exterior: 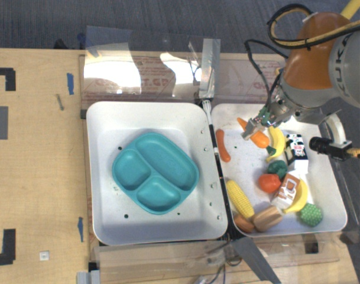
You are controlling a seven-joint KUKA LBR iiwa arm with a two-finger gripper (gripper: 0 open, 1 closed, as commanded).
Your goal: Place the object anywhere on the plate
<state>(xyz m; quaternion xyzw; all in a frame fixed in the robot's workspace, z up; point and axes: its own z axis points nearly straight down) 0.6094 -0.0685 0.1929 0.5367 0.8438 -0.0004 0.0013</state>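
Carrot (258, 136) lies w/ long axis diagonal, tip up-left, gripper (255, 127) fingers pinched on it.

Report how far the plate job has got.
Nothing looks done: the teal plate in the left bin bears no object. In hand: the gripper is down in the right bin, at the orange toy. Left: lifting an object and carrying it to the plate.

— What's lying in the right bin (339, 218)?
— Corn (239, 197), a bun (268, 218), two bananas (299, 196), a green ball (311, 214), a tomato (269, 183).
— By the divider?
— A red sausage (222, 145); left bin (97, 158) beside.
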